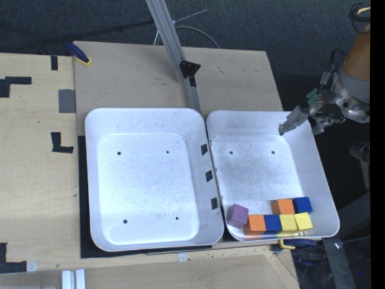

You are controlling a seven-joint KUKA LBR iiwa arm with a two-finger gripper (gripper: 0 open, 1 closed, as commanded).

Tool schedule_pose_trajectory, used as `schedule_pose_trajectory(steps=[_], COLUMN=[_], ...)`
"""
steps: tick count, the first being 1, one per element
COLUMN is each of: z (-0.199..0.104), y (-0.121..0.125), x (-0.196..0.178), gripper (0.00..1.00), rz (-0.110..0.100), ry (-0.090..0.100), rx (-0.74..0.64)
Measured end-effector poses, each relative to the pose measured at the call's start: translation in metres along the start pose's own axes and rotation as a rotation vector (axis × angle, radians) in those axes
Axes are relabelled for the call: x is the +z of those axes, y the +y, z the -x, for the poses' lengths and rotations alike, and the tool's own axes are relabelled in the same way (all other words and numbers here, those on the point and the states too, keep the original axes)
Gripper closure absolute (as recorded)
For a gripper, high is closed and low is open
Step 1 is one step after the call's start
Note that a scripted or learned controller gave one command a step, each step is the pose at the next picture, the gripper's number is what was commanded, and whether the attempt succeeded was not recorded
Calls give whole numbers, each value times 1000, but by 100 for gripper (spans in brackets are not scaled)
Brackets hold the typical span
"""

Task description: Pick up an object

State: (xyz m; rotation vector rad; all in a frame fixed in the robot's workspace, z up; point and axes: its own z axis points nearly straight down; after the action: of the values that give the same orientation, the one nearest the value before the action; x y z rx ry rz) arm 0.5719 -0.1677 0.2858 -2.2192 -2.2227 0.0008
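Hanging at the upper right of the frame, the claw (293, 123) sits over the top right corner of the right bin (313, 161); whether it is wide or narrow cannot be told from this angle, and nothing shows between its tips. Behind it the grey arm (352, 86) with its orange band reaches in from the right edge.

Nothing stands between the claw and the blocks, which lie well apart from it in the lower right corner of the right bin. They are small cubes packed close: a purple block (239, 214) at the left, an orange block (257, 223), a blue block (272, 223), two yellow blocks (296, 222), and behind them another orange block (283, 207) and another blue block (302, 205).

The left bin (96, 161) touches the right one. A slanted metal pole (171, 35) crosses the upper middle. No writing can be read.
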Motion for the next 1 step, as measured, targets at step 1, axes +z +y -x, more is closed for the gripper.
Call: schedule_pose_trajectory(steps=[1], z=[-8], y=[-31], x=[69], gripper=[0], rz=[-8], ry=[2], rx=[2])
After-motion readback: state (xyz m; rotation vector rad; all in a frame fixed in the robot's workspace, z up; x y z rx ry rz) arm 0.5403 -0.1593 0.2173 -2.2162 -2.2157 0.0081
